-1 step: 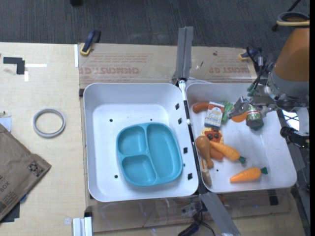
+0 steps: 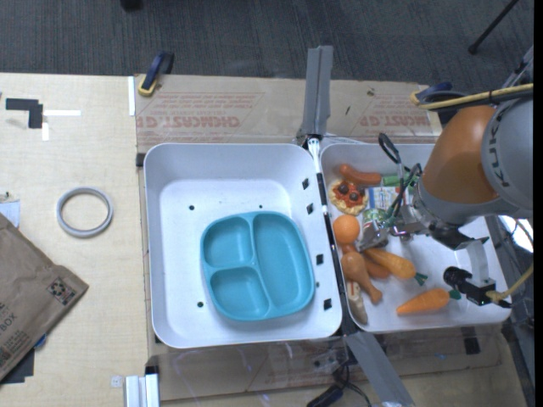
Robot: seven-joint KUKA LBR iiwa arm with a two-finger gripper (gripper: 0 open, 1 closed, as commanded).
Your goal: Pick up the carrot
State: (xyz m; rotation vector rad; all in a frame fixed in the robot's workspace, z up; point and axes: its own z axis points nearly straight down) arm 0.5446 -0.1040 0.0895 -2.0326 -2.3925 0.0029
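The carrot (image 2: 422, 302), orange with a small green top at its right end, lies flat near the front of the right bin (image 2: 475, 316). My gripper (image 2: 373, 237) hangs low over the middle of that bin, up and to the left of the carrot and clearly apart from it. It sits just right of an orange ball (image 2: 345, 229) and above an elongated orange-brown piece (image 2: 393, 264). The wrist and arm hide the bin's back right part.
The right bin also holds a sausage (image 2: 361, 175), a small tart with berries (image 2: 347, 195), a chicken drumstick (image 2: 355, 270) and a green-white packet (image 2: 383, 198). The left bin (image 2: 170, 227) holds a teal divided plate (image 2: 256, 264). A tape ring (image 2: 85, 211) lies on the bench at left.
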